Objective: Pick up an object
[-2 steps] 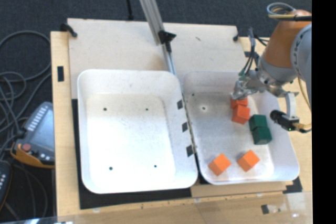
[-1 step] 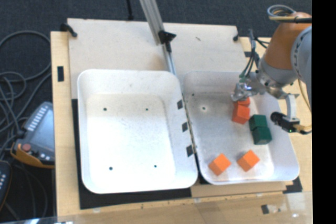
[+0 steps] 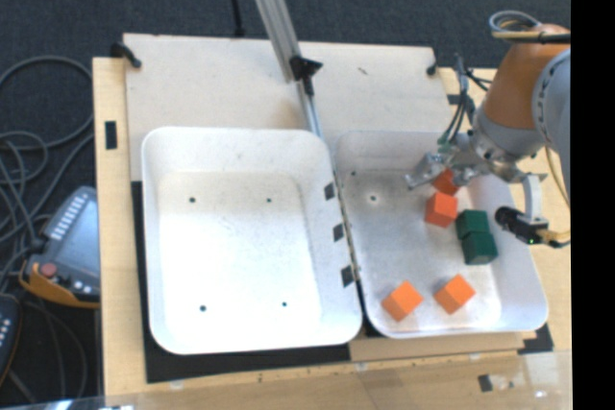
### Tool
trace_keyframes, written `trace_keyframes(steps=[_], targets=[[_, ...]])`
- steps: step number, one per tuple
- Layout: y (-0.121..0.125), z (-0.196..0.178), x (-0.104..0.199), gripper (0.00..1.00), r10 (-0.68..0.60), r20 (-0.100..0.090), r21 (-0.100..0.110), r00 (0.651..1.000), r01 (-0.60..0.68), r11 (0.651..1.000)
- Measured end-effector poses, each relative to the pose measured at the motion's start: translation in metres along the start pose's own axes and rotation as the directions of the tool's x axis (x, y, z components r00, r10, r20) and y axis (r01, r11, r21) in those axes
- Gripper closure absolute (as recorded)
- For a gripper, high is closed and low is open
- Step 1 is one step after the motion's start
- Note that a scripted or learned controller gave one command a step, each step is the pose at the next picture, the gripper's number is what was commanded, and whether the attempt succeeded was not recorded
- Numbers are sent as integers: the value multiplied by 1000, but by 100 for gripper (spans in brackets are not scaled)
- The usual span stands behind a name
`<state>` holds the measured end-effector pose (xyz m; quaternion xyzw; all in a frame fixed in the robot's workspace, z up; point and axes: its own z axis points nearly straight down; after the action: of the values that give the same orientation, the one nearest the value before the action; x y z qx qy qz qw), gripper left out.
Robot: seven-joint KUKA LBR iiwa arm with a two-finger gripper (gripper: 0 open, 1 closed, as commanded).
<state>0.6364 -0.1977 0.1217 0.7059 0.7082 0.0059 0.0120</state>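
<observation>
Far to the left of the fingers sits the left bin (image 3: 240, 240), with a slanting metal rail (image 3: 274, 10) rising behind it; no writing is readable anywhere. Nearer, in the right bin (image 3: 380, 197), lie four orange cubes and one green block (image 3: 476, 237). Two cubes (image 3: 403, 300) (image 3: 455, 293) rest below the gripper (image 3: 444, 176), one (image 3: 441, 208) just beneath it, and another (image 3: 445, 182) sits right at its tips. Whether those fingers pinch it I cannot tell.

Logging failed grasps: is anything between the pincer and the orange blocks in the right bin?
Nothing visible. The pincer sits low in the right bin, right at an orange block. The green block lies beside it, off the path.
</observation>
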Motion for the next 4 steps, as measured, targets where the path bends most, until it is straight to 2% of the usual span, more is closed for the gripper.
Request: trace_keyframes(steps=[1, 2, 3, 4], targets=[[-21, 11, 10, 0, 0, -4, 15, 1000, 0, 1000], [-72, -21, 45, 0, 4, -8, 25, 1000, -4, 1000], [-45, -149, 73, 0, -1, -7, 15, 1000, 1, 1000], [-106, -19, 24, 0, 7, -8, 33, 1000, -7, 999]])
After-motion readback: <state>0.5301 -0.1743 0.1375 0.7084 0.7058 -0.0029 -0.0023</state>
